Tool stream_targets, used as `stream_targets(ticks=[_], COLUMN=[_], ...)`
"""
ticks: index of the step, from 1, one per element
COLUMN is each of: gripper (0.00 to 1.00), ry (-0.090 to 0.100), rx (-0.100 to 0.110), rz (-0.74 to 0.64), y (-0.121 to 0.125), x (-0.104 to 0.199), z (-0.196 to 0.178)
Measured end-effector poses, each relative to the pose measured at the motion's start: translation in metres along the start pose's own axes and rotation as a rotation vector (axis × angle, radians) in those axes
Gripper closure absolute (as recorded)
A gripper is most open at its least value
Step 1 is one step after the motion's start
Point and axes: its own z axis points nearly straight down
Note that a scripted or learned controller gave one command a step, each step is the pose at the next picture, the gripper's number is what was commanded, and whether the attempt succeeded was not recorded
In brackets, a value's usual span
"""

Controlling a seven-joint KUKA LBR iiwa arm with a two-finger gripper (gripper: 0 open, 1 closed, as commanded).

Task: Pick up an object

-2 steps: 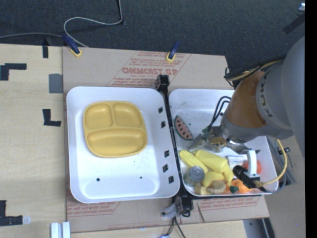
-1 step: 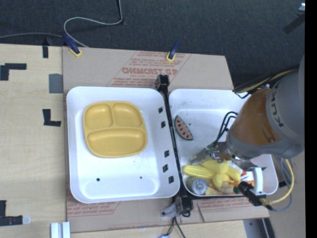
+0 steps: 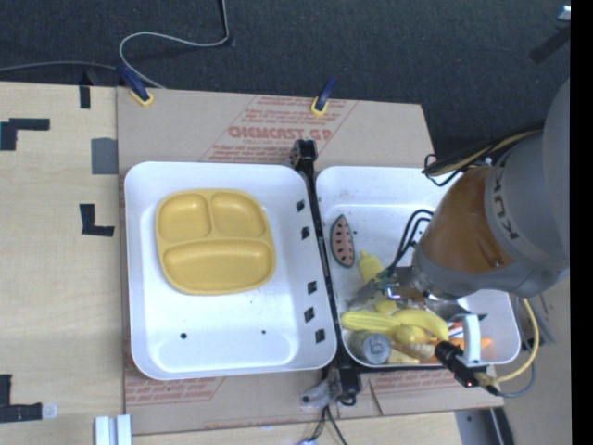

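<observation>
— Looking down into the right bin [image 3: 371,193], we have the arm [image 3: 505,221] reaching in from the right, with the gripper [image 3: 397,290] low over the pile at the bin's near end. Can we tell what state it is in?

— We cannot tell; the wrist hides too much, so we do not claim a hold on anything.

— What is there to pick?

— We see yellow banana-like pieces [image 3: 394,323] heaped along the near wall, a small grey round thing [image 3: 374,348] just beside them, and a watermelon slice [image 3: 343,241] lying apart, close to the divider. The left bin [image 3: 222,341] holds a yellow divided tray [image 3: 216,241], well away from the gripper.

— Then which target do we favour?

— We judge the yellow pieces directly under the tool to be nearest. They touch one another and crowd the wall, which is the risk: a descent there may pinch two at once or jam against the rim.

— How do we do it well?

— We centre over a single piece, align across its narrow width, come straight down, close firmly, then lift slowly and confirm something rises clear of the heap.
</observation>
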Motion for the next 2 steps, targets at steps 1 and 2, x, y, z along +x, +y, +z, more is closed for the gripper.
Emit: stream_targets(ticks=[1, 2], gripper=[0.0, 1.0], ry=[0.001, 0.001], rx=[0.004, 0.004], rz=[-0.001, -0.001], y=[0.0638, 0.0637], x=[-0.002, -0.0021], z=[0.0008, -0.0088])
